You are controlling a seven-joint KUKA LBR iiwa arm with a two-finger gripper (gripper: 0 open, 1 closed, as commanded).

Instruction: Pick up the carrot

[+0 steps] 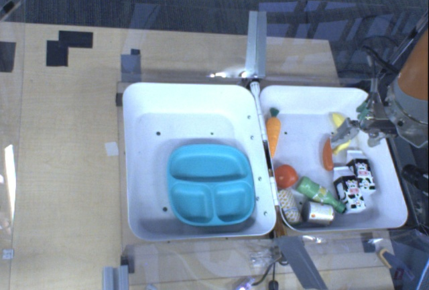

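Camera view shows you the carrot (273, 132) lying at center frame, not picked up yet. The gripper (354, 129) sits right of it, well apart; I cannot tell its state.

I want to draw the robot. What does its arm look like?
The arm is grey, with an orange band above the wrist. Dark cables loop beside it. Its gripper is grey metal with dark parts.
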